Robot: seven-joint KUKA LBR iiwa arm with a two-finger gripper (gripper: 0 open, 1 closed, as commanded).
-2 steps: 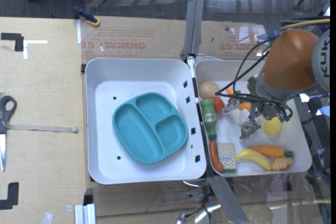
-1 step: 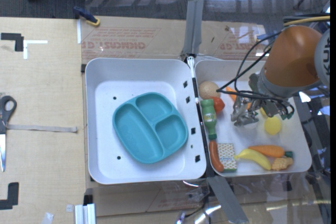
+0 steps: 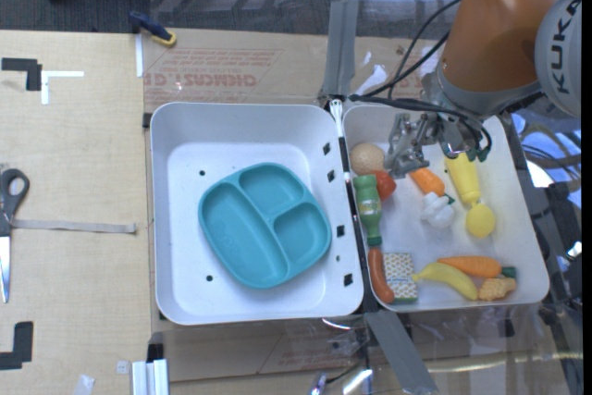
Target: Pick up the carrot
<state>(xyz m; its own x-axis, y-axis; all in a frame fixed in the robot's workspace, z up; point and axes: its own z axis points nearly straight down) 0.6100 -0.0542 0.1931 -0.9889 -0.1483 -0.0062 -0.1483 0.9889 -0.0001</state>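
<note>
The carrot [image 3: 474,266], orange with a green stub at its right end, lies flat near the front of the right bin [image 3: 524,227], just behind a yellow banana [image 3: 450,278]. My gripper [image 3: 405,153] hangs low over the back left part of that bin, well behind and to the left of the carrot. Its tip is close to a short orange piece [image 3: 427,180] and a beige egg-shaped item [image 3: 367,158]. Nothing can be seen held in it.
Also in the right bin are a green bottle [image 3: 368,208], a red tomato [image 3: 385,185], a yellow bottle [image 3: 463,178], a lemon [image 3: 480,220], a white piece [image 3: 437,211], a sausage [image 3: 378,275] and a corn cob [image 3: 496,289]. A teal divided plate [image 3: 265,224] sits in the left bin [image 3: 176,199].
</note>
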